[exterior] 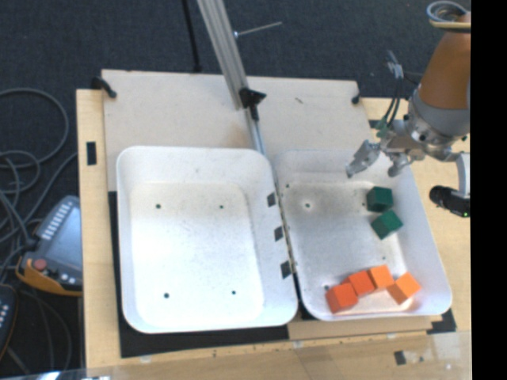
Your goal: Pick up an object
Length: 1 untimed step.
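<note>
Two dark green blocks lie in the right bin (317, 236): one (380, 198) near its far right side and another (386, 225) just in front of it. Several orange blocks (371, 286) sit in a row along the bin's near right corner. My gripper (377, 159) hangs over the far right part of this bin, just above and left of the upper green block. Its fingers (360, 158) are spread apart and hold nothing.
The left bin (198, 236) stands beside the right one, with a metal pole (226, 54) rising behind the divide. A teach pendant (51, 244) and cables lie off the bench at the left.
</note>
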Tool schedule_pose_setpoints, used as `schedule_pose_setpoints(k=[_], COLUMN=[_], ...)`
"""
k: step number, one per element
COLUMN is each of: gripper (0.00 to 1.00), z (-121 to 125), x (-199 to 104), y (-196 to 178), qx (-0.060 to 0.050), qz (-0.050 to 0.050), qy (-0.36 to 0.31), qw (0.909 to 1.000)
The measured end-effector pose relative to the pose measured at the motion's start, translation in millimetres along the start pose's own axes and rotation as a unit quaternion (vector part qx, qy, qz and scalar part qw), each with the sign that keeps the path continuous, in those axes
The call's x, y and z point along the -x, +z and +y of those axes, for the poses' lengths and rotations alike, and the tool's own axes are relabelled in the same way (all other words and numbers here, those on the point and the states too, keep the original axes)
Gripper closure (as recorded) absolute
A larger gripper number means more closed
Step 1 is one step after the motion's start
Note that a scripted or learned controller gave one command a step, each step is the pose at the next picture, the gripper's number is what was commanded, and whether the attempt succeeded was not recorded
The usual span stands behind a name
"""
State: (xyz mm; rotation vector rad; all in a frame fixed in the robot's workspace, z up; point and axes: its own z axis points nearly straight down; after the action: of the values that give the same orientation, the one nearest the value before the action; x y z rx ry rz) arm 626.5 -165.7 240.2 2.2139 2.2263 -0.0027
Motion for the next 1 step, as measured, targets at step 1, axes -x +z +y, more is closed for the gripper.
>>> schedule_pose_setpoints(k=[1], gripper=[0.00], z=[-64.9], x=[25.5], y=[91.0], qx=[-0.004], qz=[0.001], qy=[0.005], qw=[1.0000])
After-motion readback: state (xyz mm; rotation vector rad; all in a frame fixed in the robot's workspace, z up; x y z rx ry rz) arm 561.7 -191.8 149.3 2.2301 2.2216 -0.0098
